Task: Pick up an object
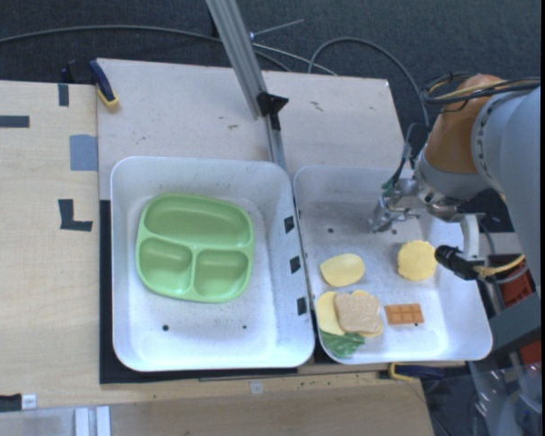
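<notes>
A: Item one, markings. Any writing legible?

B: No brand, label or lettering can be read on anything in the camera view.

A: Item two, the left bin (pixel 127 243)?

B: Shallow, white. Holds one green divided plate (pixel 196 247) with three compartments, lying flat toward the bin's left half.

A: Item three, the right bin (pixel 463 334)?

B: Shallow, white, touching the left bin along their shared wall. Contents, all toward the near half: a pale yellow oval piece (pixel 342 269); a round yellow piece (pixel 417 261) to its right, apart from it; a tan toast-like slice (pixel 358 312) lying on top of a yellow slice (pixel 326 312) and a green leaf piece (pixel 345 343) (the three overlap in one small stack by the near left corner); a small orange rectangular cracker (pixel 403 314) just right of that stack.

A: Item four, the arm?

B: Grey, orange band, entering from the right. Its gripper (pixel 385 218) is low over the right bin's far half, above and between the oval and round yellow pieces, touching neither.

A: Claw state?

B: Too small and dark to judge; I cannot tell. Nothing is seen in it.
</notes>
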